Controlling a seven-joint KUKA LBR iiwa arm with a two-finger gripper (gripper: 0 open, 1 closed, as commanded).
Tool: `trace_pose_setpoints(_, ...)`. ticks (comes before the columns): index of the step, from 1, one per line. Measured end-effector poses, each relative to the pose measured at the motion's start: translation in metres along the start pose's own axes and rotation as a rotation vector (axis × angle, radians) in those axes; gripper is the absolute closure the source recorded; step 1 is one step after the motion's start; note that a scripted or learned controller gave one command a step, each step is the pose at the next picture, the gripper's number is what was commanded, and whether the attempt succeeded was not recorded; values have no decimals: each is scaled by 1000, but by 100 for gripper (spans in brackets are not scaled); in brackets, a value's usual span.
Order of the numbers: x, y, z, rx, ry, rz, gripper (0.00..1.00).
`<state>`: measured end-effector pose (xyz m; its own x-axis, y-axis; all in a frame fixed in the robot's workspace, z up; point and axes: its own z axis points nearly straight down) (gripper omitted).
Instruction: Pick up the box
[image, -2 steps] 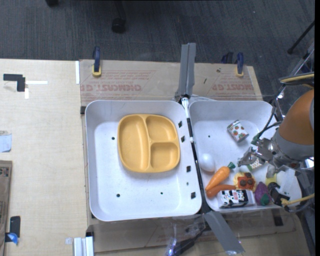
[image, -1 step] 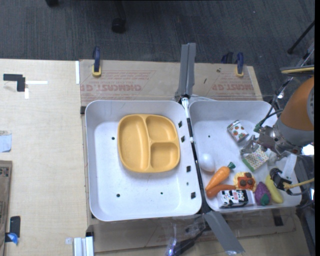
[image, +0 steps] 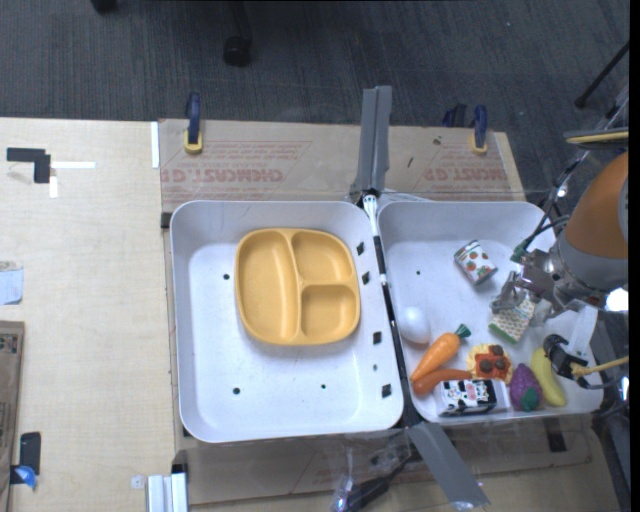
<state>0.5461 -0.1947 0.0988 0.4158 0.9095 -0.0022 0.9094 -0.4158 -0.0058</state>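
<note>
Two box-like things lie in the right bin (image: 400, 215). One is a small red-and-white carton (image: 475, 262) tilted near the bin's middle. The other is a black-and-white box (image: 468, 397) lying flat at the front wall. My gripper (image: 520, 292) reaches in from the right, between them. It stands right over a pale speckled block (image: 512, 320) and touches or nearly touches its top. The carton is a short way up and left of the gripper, apart from it. The black-and-white box is farther off, toward the front.
Around the gripper lie a white egg (image: 412, 323), a carrot (image: 437, 352), an orange-and-yellow toy (image: 489, 360), a purple fruit (image: 524, 385) and a banana (image: 548, 377). The left bin (image: 200, 400) holds a yellow divided plate (image: 297, 285). A ridge (image: 378, 290) separates the bins.
</note>
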Motion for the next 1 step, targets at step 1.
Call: trace_pose_setpoints(1, 47, 8, -82, -3, 0, 1, 100)
